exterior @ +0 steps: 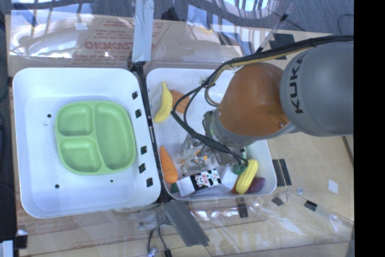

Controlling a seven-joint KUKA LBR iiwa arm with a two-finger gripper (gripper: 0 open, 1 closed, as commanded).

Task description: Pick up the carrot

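Observation:
An orange carrot (168, 165) lies in the right bin (180, 78), against its left wall near the front. My gripper (201, 152) hangs low in that bin, just right of the carrot, under the orange wrist band; its metal parts blur into the clutter beneath it. No object shows clearly between its fingers.
The right bin also holds a yellow banana (162, 103), an orange piece (180, 102) beside it, a corn cob (246, 176), a purple item (258, 185) and a black-and-white box (203, 181). A green divided plate (96, 136) sits in the left bin (36, 93).

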